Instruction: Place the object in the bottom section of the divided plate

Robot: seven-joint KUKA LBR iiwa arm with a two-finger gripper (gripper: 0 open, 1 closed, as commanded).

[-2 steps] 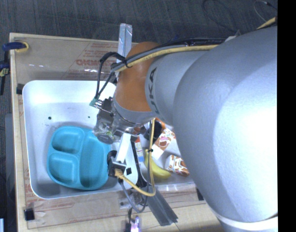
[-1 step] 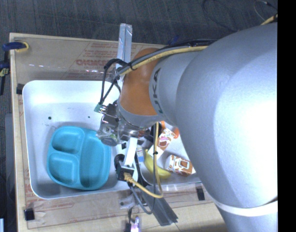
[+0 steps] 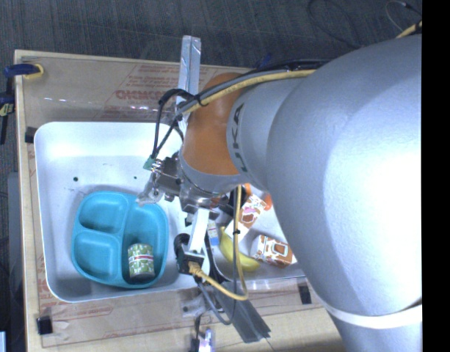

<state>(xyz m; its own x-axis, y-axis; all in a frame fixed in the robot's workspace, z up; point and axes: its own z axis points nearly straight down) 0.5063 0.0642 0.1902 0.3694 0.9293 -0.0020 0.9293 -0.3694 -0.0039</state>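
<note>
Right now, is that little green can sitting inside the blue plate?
Yes, the green can lies in one of the lower compartments of the blue plate, which sits in the left white bin.

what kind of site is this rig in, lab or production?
Likely a robotics lab test bench, not production. A large grey KUKA arm with an orange band reaches over shallow white plastic bins on a bench, with toy-like props: a blue divided plate holding a small green can. Loose cables and dark carpet.
</note>
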